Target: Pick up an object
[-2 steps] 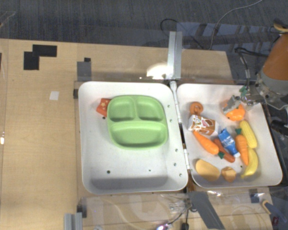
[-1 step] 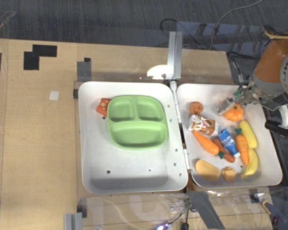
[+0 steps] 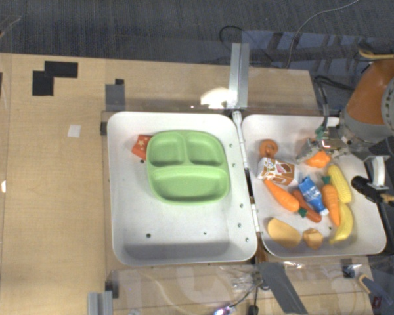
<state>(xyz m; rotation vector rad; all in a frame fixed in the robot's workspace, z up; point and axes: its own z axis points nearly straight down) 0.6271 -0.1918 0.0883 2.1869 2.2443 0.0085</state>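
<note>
An orange toy piece (image 3: 319, 159) is seen just beneath the fingers (image 3: 323, 143); whether it is grasped cannot be told.

The setting is a robotics laboratory or test cell. A light wooden bench (image 3: 46, 195) carries two shallow white bins (image 3: 121, 176) mounted side by side in a metal bracket frame (image 3: 239, 71). Black marker patches (image 3: 52, 76) are fixed to the bench surface. Cables (image 3: 328, 8) run across grey carpet (image 3: 118, 12) beyond the bench. A grey industrial arm with an orange band (image 3: 371, 100) reaches in from the right. The right bin holds toy food items (image 3: 302, 195); the left holds a green divided tray (image 3: 186, 166).
</note>
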